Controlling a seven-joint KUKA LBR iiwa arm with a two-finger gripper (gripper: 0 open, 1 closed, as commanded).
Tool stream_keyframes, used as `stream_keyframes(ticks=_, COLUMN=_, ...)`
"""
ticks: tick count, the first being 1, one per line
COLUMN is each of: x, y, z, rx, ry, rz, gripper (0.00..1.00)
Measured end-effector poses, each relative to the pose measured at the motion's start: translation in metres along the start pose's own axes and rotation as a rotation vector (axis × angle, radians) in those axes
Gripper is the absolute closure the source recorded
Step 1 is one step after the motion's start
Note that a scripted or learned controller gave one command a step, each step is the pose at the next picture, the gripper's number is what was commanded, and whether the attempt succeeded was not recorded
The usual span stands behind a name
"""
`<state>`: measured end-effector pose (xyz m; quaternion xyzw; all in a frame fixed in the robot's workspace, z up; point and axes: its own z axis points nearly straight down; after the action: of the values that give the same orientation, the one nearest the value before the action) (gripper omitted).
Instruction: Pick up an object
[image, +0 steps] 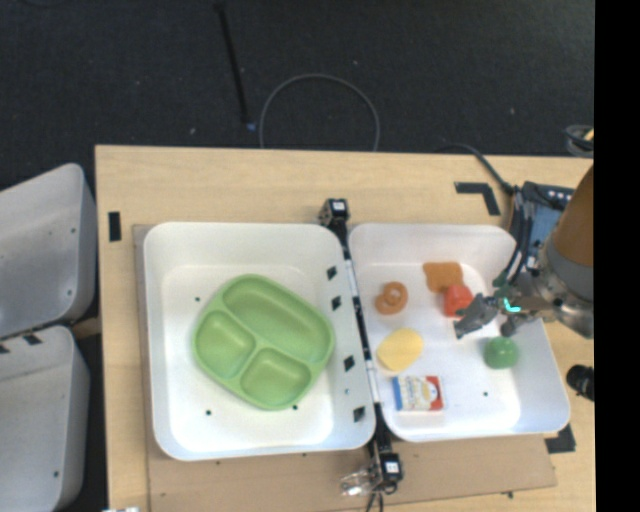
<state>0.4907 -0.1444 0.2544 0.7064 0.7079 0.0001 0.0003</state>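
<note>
The right bin (470, 425) holds an orange ring (392, 297), an orange block (442, 274), a small red piece (458, 298), a yellow lump (400, 349), a green ball (500, 352) and a red-and-white carton (416, 393). My gripper (492, 314) hangs over this bin's right half, between the red piece and the green ball. Its dark fingers (472, 322) point left and down, with nothing visible between them. The arm comes in from the right edge.
The left bin (170, 420) carries a green divided plate (262, 341). A black clip rail (350, 330) runs between the two bins. Cables (320, 100) lie on the dark floor behind the bench. Grey chairs (40, 260) stand at the left.
</note>
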Motion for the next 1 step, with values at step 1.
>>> stream_keyframes(ticks=1, x=0.0, y=0.0002, z=-0.0003, rx=-0.001, ry=0.0, rz=0.0, gripper=0.0)
